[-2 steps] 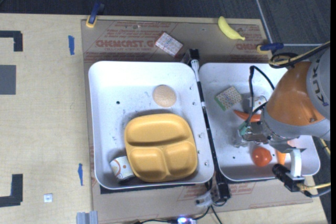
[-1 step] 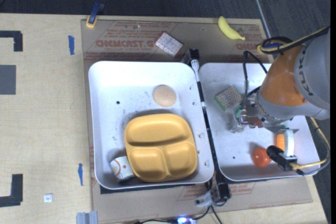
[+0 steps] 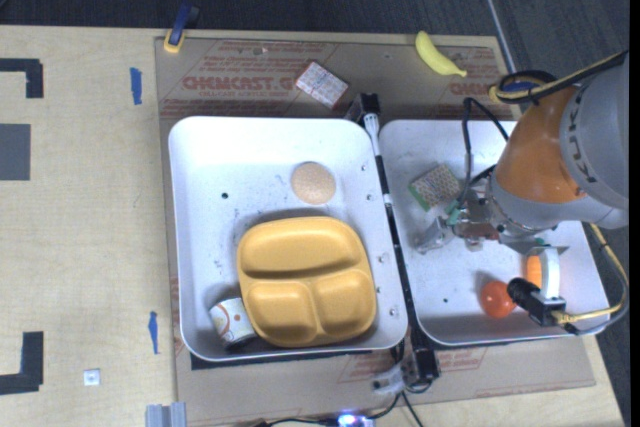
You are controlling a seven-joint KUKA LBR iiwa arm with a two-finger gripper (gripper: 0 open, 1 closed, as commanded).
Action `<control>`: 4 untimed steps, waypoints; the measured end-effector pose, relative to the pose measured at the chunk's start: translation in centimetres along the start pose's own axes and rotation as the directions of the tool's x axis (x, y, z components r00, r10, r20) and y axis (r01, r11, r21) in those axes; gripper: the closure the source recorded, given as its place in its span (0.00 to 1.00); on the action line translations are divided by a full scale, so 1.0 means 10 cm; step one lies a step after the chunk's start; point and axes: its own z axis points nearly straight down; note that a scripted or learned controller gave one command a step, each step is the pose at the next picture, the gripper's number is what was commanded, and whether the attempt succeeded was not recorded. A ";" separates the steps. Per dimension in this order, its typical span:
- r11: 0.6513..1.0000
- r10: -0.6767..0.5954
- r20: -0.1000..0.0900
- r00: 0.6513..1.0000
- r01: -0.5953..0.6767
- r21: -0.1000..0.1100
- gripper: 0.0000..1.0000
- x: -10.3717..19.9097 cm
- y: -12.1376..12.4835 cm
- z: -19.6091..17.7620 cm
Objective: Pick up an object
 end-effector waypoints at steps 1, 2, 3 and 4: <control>1.000 -0.001 0.001 1.000 0.001 -0.004 1.00 0.00 0.01 -0.11; 1.000 0.000 0.001 1.000 0.000 -0.003 0.00 0.00 0.01 -0.11; 1.000 0.000 0.000 1.000 0.000 0.001 0.00 -0.04 0.26 0.00; 1.000 -0.001 0.001 1.000 0.001 0.001 0.00 0.04 0.37 0.00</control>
